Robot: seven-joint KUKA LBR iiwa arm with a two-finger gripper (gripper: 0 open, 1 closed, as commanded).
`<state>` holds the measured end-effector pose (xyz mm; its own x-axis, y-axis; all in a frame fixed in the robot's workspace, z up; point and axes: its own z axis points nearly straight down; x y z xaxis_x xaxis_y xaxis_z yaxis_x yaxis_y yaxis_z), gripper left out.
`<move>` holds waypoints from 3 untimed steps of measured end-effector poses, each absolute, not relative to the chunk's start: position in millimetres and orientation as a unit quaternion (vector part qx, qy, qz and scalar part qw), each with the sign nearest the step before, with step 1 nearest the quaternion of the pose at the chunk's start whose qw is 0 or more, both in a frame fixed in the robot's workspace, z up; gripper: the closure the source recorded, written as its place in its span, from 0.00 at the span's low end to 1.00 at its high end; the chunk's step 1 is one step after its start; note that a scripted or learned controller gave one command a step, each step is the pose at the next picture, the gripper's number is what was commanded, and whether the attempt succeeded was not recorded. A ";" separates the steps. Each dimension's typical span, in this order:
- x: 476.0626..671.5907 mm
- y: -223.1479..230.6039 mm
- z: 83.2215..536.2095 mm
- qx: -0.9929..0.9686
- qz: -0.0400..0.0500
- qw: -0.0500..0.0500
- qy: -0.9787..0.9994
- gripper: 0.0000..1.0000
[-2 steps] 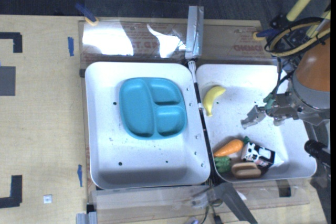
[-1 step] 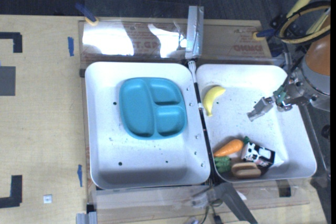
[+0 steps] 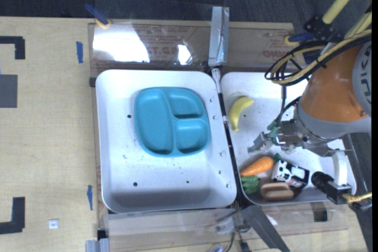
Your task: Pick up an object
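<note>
Carrot [image 3: 258, 166] lies by the right bin's [image 3: 269, 102] near-left corner, touching the hot dog [image 3: 276, 190] and black-and-white toy [image 3: 290, 174]. Gripper [image 3: 269, 140] hangs just above; open or closed, cannot tell. Risk: crowding makes fingers snag neighbours or slip. Banana [image 3: 238, 110] sits apart.

1. Two bins side by side on the bench [image 3: 47, 127]: left bin [image 3: 118, 168], right bin [image 3: 263, 94].
2. Divided tray [image 3: 171, 120] lies in left bin, about centre.
3. Right bin: banana [image 3: 238, 109] near the divider, toward far end.
4. Carrot [image 3: 257, 166], hot dog [image 3: 276, 190] and cow toy [image 3: 290, 173] clustered at near end, hot dog nearest.
5. Gripper [image 3: 277, 138] over right bin, between banana and carrot; arm [image 3: 333, 97] enters from right.
</note>
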<state>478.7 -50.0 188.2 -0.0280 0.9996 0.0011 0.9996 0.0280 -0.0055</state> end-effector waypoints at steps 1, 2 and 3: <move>485.0 -99.0 103.4 -0.589 -0.007 -0.004 -0.808 0.00; 482.8 -96.9 87.4 -0.632 -0.003 -0.003 -0.775 0.00; 482.2 -121.8 87.3 -0.599 -0.003 -0.004 -0.801 0.00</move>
<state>482.2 -121.8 87.3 -0.2834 0.9590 -0.0024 0.9590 0.2834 0.0087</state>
